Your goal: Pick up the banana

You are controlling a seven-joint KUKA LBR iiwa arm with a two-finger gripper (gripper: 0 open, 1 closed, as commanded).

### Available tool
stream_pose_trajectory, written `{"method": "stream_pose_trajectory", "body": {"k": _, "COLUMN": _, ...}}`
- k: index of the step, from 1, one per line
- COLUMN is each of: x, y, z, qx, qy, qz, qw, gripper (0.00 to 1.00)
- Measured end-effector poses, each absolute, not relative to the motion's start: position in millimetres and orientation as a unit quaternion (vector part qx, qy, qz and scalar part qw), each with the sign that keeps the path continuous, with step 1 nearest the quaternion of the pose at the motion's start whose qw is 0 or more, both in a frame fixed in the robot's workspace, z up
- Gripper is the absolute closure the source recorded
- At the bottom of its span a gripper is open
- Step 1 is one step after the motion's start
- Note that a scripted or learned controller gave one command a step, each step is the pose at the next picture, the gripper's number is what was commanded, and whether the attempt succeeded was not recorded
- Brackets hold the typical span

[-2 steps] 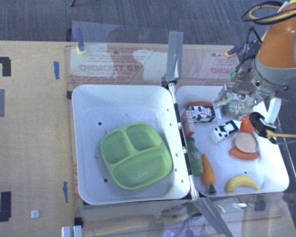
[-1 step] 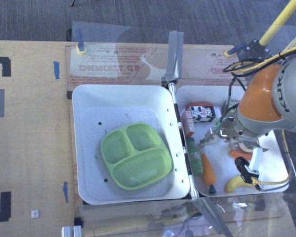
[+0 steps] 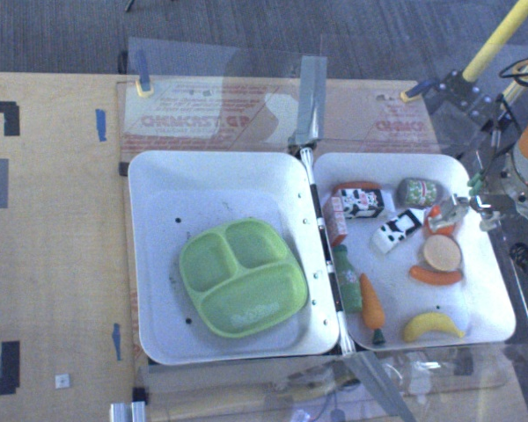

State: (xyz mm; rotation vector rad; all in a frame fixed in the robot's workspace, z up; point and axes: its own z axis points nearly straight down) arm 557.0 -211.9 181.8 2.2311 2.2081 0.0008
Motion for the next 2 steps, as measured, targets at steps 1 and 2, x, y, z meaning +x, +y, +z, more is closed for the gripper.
{"method": "stream_pose_trajectory", "body": {"k": 1, "x": 481.1, "y": -173.4, "z": 86.0, "qx": 0.761, "qy": 0.648, "qz": 0.001, "qw": 0.001, "gripper": 0.0}}
{"method": "stream_pose_trajectory", "body": {"k": 2, "x": 499.6, "y": -123.1, "z": 107.1, "qx": 0.732, "qy": 0.681, "qz": 0.0002, "qw": 0.001, "gripper": 0.0}}
